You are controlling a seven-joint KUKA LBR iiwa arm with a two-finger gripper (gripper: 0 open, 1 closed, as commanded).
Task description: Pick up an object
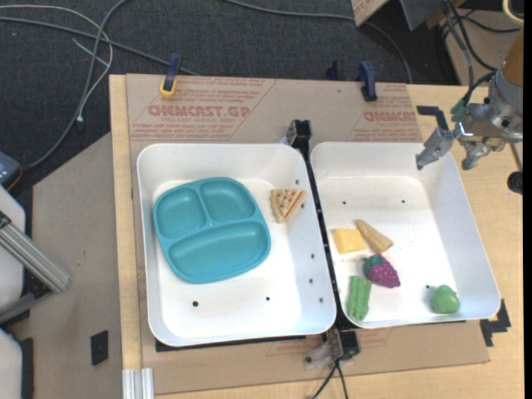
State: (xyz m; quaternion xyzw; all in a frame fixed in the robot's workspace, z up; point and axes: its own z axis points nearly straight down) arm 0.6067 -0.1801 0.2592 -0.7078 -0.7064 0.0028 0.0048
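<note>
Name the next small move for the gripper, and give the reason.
Probably bring the gripper down and toward the camera, to above the purple grapes. It hangs open over the right bin's far right rim with nothing between its fingers, while the toy foods lie in that bin's near half.

Divided plate (213, 228) in left bin (158, 306), toy foods (370, 260) in right bin (465, 223)

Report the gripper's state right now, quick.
Gripper: open, holding nothing, fingers spread above the back right corner of the right bin.
</note>
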